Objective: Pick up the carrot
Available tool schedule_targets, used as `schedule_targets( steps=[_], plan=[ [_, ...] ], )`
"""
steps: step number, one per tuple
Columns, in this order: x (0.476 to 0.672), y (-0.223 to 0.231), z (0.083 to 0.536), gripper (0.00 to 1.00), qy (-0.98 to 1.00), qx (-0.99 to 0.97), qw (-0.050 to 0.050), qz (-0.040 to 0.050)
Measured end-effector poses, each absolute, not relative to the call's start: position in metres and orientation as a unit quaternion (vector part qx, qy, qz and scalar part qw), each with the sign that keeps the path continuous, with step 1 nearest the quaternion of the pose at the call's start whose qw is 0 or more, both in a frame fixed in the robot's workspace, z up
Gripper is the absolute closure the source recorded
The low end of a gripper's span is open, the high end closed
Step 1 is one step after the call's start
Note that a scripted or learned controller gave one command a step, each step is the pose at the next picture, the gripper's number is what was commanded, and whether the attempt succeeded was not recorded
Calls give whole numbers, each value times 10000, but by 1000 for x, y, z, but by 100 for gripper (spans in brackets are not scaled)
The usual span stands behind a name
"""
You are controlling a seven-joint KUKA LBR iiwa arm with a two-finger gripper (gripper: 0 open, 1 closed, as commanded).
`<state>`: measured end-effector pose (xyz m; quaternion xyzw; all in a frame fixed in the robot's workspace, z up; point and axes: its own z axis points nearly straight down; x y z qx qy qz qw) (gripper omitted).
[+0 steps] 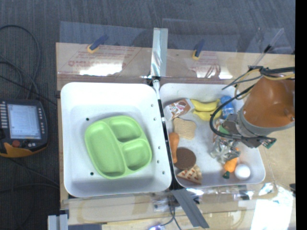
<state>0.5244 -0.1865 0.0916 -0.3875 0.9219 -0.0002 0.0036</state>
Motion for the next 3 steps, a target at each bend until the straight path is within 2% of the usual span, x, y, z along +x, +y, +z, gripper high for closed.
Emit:
schedule_targets(
  steps=[1,2,3],
  plan=[
    [537,-159,190,100,8859,-4639,44,-21],
    [518,-188,129,100,6982,-7159,5,35],
    [490,-134,199,100,6145,-7889,18,14]
  ],
)
